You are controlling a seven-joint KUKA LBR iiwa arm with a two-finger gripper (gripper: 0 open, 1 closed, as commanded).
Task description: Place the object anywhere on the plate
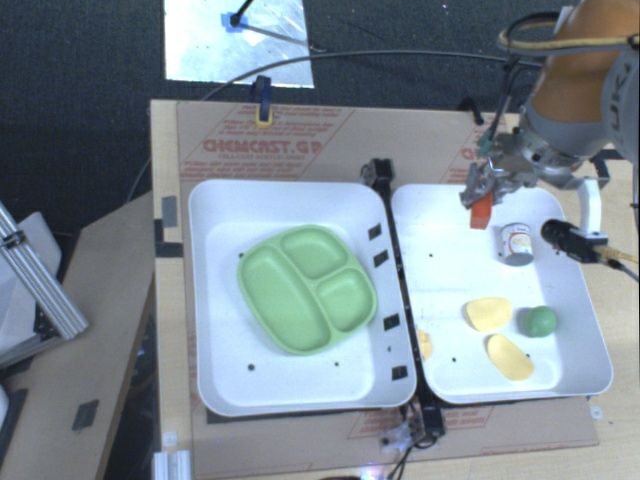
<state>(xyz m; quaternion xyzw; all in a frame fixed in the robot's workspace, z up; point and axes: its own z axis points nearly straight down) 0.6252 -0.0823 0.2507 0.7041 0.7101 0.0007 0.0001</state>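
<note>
Gripper around orange block

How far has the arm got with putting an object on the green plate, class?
Done: the gripper has an orange object between its fingers, over the right bin's back edge. In hand: carrying it. Left: moving across to the left bin and releasing onto the green plate, which holds nothing yet.

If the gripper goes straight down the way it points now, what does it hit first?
Probably the bare floor of the right bin. The gripper hangs over that bin's back part with an orange object between its fingers, so that object would likely touch first. The small can sits off to one side; depth is unclear.
</note>
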